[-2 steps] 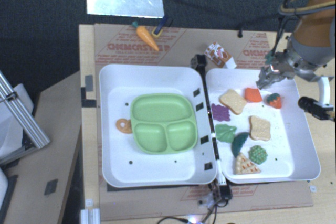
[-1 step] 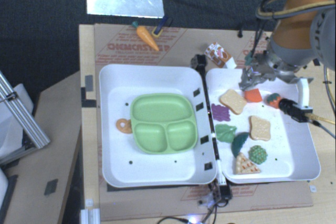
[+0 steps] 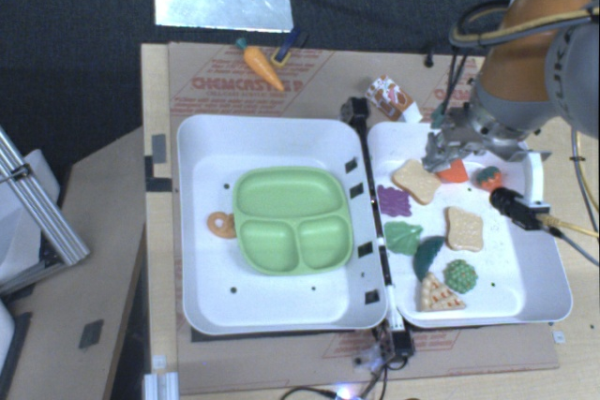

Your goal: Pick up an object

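We record one legible text: red block capitals printed on the brown cardboard sheet [image 3: 309, 75] that lies under the two bins, reading roughly "CHEMCAST" followed by letters we cannot make out, set along the sheet's far edge just beside the toy carrot [image 3: 262, 67]. We note further red print of the same kind on the sheet's far right corner and along its near edge below the bins, too small and too broken to read. We find a patterned wrapper on a small packet [image 3: 388, 96] at the far edge of the right bin, its markings unreadable
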Tool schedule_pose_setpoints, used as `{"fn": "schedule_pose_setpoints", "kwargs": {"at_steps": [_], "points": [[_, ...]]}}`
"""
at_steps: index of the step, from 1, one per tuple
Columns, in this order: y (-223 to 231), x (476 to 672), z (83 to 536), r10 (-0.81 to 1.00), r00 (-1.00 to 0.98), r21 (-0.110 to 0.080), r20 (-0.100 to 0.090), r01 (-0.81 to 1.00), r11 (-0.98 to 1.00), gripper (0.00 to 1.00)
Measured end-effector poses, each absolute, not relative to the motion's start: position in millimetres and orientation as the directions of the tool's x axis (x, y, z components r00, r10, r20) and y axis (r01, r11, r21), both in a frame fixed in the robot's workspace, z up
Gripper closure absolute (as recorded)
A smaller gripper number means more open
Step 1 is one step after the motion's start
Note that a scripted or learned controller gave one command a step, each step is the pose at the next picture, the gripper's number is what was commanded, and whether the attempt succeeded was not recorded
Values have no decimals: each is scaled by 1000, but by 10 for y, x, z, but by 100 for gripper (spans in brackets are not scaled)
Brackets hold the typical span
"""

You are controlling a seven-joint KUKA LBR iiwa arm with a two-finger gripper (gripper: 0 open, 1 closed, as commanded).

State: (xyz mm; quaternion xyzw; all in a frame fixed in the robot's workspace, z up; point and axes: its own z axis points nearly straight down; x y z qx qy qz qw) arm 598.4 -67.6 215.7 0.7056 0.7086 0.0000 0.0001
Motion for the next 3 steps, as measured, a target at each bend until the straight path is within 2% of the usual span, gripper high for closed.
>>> {"fn": "schedule_pose_setpoints", "kwargs": {"at_steps": [1,2,3], "points": [[-683,5879,2297,1000,-1,2,0,1000,1,100],[-689,5873,2222,1000,-1,1,0,1000,1,100],[-524,5952,2285,1000,-7,3,1,1000,7,100]]}}
